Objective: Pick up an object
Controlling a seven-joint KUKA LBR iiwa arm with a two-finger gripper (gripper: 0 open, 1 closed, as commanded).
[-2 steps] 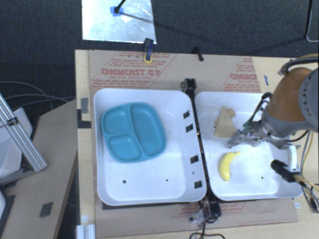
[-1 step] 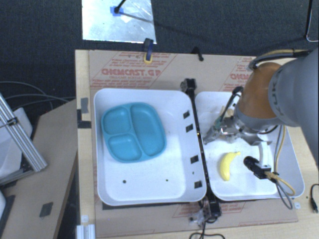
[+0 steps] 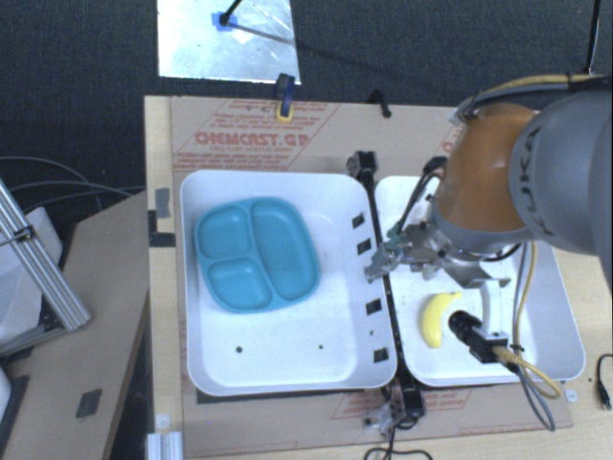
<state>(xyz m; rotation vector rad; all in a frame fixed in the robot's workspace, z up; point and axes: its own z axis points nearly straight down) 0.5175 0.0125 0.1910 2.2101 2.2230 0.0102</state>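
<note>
Left bin holds a blue 3-section plate, well apart from the tool, across the divider. Right bin holds a yellow banana. Tool sits over the right bin, hard by the shared inner walls, so tight on that side; more bare floor toward the bin's near & far-right rim. Banana lies just beside the tool, nearer the camera, not touching it. Tool open/closed: can't tell, arm blocks it.
</note>
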